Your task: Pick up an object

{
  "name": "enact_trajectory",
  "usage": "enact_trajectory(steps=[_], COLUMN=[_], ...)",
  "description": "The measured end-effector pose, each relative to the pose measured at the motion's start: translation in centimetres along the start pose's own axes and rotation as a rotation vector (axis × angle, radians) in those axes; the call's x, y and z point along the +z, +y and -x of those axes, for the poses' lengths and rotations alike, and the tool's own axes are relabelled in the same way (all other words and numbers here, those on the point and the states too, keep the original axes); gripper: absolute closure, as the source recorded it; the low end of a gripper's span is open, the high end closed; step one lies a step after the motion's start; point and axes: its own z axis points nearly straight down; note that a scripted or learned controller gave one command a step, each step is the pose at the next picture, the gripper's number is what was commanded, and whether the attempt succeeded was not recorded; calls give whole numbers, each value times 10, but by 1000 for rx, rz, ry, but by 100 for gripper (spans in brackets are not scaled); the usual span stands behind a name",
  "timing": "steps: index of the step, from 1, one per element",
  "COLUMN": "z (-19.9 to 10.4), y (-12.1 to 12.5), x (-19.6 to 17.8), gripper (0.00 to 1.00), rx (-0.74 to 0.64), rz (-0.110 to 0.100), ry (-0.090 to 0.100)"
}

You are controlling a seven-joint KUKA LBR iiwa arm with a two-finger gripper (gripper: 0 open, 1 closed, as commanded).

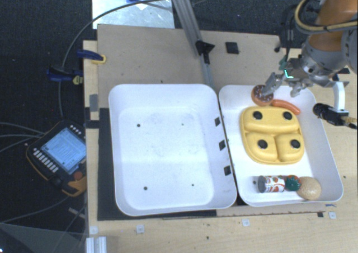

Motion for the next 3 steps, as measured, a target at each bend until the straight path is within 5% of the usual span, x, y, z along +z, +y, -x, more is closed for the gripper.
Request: enact_trajectory(steps=[1, 3], z=[0, -1], y=[1, -3], x=[-2, 97], gripper=[0, 0], rx=[0, 2], rz=[3, 9], ry=[-1, 4])
